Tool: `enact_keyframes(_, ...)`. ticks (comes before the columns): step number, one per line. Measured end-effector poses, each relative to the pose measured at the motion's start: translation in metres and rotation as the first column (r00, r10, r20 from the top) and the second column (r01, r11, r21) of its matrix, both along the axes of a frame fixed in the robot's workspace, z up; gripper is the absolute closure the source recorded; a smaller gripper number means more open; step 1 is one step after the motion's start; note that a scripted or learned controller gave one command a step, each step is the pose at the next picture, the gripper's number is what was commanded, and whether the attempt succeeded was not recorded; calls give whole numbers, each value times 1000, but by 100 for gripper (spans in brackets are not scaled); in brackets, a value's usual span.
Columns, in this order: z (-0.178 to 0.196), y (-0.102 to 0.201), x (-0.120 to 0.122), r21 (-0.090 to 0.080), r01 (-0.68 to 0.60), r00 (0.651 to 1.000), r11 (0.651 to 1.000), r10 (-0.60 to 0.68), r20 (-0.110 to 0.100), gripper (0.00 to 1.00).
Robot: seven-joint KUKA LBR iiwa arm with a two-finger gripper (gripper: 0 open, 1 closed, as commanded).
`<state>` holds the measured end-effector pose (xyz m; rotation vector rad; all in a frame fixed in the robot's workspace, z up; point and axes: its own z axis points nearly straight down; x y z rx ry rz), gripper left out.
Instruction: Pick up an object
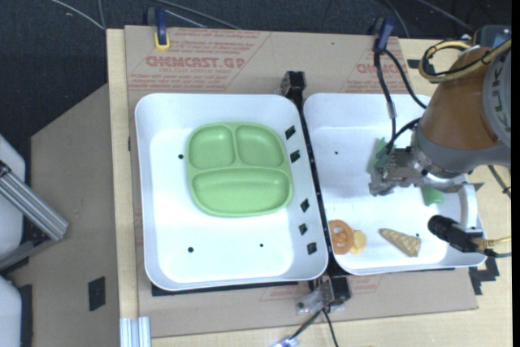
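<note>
- Although the fingers (382,184) reach down over the floor of the right bin (345,122), their spread cannot be told, since the wrist and its mounting hide the tips; nothing can be seen between them, so no hold can be claimed.
- Just beside the fingers, on the arm's side, a small green object (433,194) shows partly under the wrist; whether it touches them cannot be told.
- Nearer the bin's front wall than the fingers lie a tan wedge-shaped piece (403,240) and an orange pretzel-like piece (345,236), both resting on the bin floor and apart from the fingers.
- Well apart, beyond the divider, a green divided plate (240,169) sits flat in the left bin (162,199).
- Both bins rest on the counter (211,53).
- Judged from this, the pick is not yet done: every visible object lies on a bin floor, and a secure closing and lift remain.
</note>
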<state>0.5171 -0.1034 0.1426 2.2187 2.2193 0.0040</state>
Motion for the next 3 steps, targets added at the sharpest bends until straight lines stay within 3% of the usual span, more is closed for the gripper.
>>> enact_keyframes(3, 133, -4, 5, 0, -1, 1000, 1000, 1, 2, 100)
